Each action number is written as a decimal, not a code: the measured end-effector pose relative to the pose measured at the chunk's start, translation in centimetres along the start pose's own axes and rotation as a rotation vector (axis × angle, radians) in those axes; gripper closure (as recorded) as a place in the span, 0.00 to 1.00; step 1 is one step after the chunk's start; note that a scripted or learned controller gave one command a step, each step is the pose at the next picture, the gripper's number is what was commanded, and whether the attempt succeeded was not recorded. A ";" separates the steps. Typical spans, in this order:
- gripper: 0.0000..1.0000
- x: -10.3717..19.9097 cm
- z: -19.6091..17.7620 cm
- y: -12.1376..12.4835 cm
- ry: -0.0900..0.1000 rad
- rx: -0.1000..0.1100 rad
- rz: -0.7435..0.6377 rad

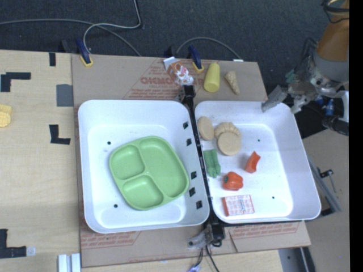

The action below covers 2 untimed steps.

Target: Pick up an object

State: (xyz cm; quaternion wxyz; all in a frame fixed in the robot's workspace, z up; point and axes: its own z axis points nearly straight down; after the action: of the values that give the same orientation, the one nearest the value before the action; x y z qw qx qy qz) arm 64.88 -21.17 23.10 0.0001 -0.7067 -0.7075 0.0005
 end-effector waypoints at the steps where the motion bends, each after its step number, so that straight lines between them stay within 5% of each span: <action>1: 0.00 1.8 9.9 -5.0 0.002 0.004 0.000; 2: 0.00 3.8 14.4 -8.1 -0.001 -0.003 0.001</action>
State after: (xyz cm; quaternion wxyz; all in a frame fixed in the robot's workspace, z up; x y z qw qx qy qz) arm 56.79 -17.38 8.66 -0.0014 -0.7069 -0.7073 -0.0004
